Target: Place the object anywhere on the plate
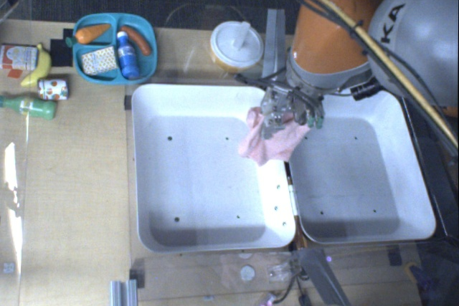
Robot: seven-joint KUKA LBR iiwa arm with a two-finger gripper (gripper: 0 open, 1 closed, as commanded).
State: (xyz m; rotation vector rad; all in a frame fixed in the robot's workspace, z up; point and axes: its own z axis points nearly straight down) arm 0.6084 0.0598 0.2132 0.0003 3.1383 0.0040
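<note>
A crumpled pink cloth [267, 142] hangs above the seam between the two white bins, its upper end pinched between the fingers of my gripper [287, 115]. The gripper is shut on the cloth and points straight down below the orange wrist band [333, 18]. The blue sectioned plate [148, 34] lies on the bench at the far left, beyond the left bin's back corner. It holds a toy carrot [94, 33], a sausage [139, 41], a blue bottle [127, 54] and a patterned square piece [98, 61].
The left bin [201, 175] and the right bin [358, 175] sit side by side. A white lidded cup [237, 45] stands behind them. A banana [39, 65], a small can [52, 88], a green bottle [29, 107] and a carton [16, 57] lie left of the plate.
</note>
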